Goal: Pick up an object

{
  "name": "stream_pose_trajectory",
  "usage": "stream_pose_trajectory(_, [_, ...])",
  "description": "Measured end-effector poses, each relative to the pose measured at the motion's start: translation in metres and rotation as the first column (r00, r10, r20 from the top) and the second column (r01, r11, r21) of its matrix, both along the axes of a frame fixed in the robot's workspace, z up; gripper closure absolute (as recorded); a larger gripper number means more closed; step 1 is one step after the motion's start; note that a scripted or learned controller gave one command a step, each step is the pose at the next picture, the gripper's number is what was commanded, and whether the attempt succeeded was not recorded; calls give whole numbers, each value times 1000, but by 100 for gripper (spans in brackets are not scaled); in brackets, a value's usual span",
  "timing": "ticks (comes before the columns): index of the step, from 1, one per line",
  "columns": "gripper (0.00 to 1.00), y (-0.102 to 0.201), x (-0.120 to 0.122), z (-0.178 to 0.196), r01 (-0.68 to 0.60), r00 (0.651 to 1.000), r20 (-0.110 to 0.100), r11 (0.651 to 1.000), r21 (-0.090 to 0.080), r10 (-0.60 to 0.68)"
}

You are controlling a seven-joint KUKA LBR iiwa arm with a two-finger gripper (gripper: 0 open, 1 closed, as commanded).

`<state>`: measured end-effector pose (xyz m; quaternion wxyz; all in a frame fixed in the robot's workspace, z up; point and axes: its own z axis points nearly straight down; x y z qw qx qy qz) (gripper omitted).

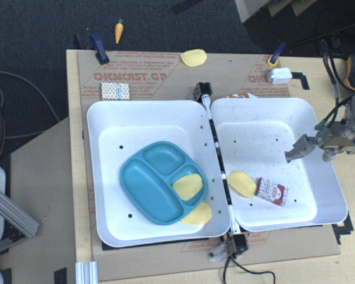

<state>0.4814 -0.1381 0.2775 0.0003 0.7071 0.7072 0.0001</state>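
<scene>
Candidate targets in right bin (307, 114): 1 yellow soft-looking piece (242, 183) and 1 small red packet (271, 191), lying side by side, nearly touching, on bin floor. Both sit below and to the left of the gripper (300, 149) as seen from above, well clear of it, yellow piece the farther of the 2.

Handling judgement, yellow piece: rounded, probably light, foam-like or rubbery; likely to give under squeeze, low breakage risk. Best taken across the short width, near the middle. Lies close to the centre divider between bins, so little room on that side for a finger.

Handling judgement, red packet: flat, thin, probably light with a slick wrapper; hard to pinch from above while flat on the floor, likely to slide. Edge grasp across the narrow side looks the only option.

Gripper: hangs over right bin, toward its right wall, grey tip angled down-left. Nothing visible between fingers, nothing touched. Opening width not resolvable at this angle; cannot tell.

Elsewhere: left bin (100, 120) holds blue divided plate (157, 179) with 1 yellow piece in its compartment and another against its rim; far from gripper, poorer choice.
</scene>
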Motion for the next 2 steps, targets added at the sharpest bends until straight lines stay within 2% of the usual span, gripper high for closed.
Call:
stream_pose_trajectory(1, [0,45,-2,-87,0,1000,-1,1000,1,0])
stream_pose_trajectory(2, [0,36,10,-171,1,1000,-2,1000,1,-1])
